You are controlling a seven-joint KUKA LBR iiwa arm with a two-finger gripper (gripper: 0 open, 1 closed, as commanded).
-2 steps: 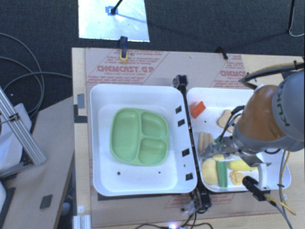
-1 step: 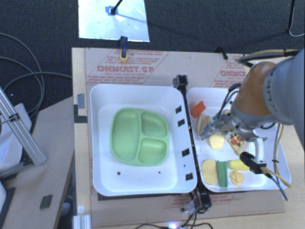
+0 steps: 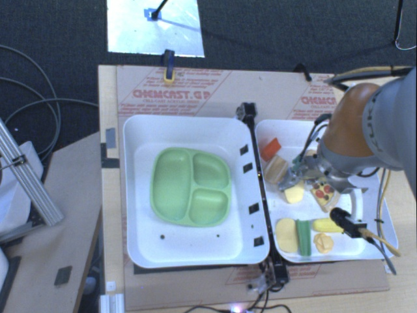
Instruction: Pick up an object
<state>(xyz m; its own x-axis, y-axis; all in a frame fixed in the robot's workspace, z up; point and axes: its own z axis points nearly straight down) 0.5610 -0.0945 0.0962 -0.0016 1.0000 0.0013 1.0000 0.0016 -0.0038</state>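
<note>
While the left bin (image 3: 140,175) at frame centre-left holds only a green divided plate (image 3: 191,186), every candidate object lies in the right bin (image 3: 287,130) at lower right: an orange piece (image 3: 270,149), a tan block (image 3: 275,169), a pale yellow piece (image 3: 294,194), a pizza slice (image 3: 322,193), and a yellow-and-green cluster (image 3: 301,235) along the bottom edge. The gripper (image 3: 298,173) is low among the tan block and pale yellow piece; whether it is spread or closed cannot be determined. Probable fault: because these items crowd together, a closing grasp may nudge a neighbour or catch an edge and slip.
</note>
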